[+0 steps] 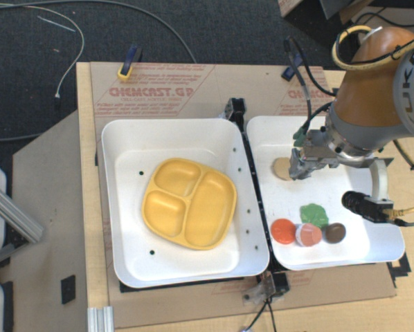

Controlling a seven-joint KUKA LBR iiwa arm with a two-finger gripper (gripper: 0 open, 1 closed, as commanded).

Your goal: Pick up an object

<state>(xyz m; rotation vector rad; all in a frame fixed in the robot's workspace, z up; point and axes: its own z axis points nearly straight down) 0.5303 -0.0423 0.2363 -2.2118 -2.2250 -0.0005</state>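
Observation:
In the right bin (373, 253) my gripper (298, 170) hangs low over a flat tan round piece (282, 169) at the bin's left side, right against it. Nearer the front lie a green leafy toy (313, 215), an orange-red round toy (283, 231), a small pink-and-white cup (309, 235) and a brown ball (335, 232), all clustered together. Nothing shows between my fingers.
The left bin (117, 151) holds a yellow sectioned plate (189, 203) in its middle. A black clip (235, 107) sits at the back where the two bins meet. Cardboard lies under both bins, with a blue clamp (129, 61) at its back edge.

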